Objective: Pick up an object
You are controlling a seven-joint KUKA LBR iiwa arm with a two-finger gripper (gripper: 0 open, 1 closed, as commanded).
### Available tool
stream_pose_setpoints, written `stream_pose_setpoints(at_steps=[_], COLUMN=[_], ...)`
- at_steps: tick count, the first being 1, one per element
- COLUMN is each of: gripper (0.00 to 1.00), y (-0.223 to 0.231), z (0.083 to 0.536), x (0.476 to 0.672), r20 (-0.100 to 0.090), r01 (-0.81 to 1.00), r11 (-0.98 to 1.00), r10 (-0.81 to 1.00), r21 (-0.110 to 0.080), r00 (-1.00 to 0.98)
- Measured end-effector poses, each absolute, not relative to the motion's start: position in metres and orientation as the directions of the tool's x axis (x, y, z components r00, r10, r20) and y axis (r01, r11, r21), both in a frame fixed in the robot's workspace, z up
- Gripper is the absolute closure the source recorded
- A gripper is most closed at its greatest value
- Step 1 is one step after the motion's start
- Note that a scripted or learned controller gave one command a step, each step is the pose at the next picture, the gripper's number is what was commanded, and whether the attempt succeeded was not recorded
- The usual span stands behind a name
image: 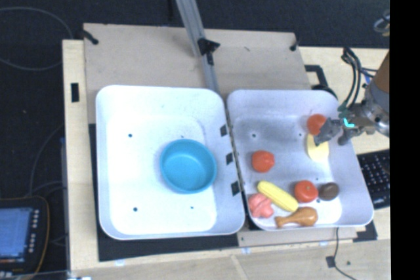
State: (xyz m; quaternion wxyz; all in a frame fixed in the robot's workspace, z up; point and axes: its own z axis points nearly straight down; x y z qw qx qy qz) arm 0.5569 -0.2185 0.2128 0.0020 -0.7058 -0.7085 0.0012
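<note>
- The gripper hangs low over the right white plastic bin; I cannot tell its state.
- Just beneath it lies a pale yellow wedge-shaped toy, the likely target; a small red round toy sits just beside.
- Nothing looks lifted yet.

Gripper hung over the right bin, just above a pale yellow piece near its right wall, with an orange-red ball beside it. Toward that bin's front lay a tomato, banana, drumstick and brown lump. A blue bowl sat in the left bin.
</note>
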Motion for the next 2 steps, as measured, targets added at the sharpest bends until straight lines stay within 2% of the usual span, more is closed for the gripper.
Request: stream_pose_setpoints(at_steps=[1, 2], gripper=[0.0, 0.0], y=[-0.219, -0.22], z=[0.217, 0.173], x=[0.558, 0.555], r20=[-0.001, -0.003], r01=[1.0, 1.0], r11=[0.004, -0.002], r10=[1.0, 1.0], r21=[0.003, -0.003], r00=[-0.004, 0.002])
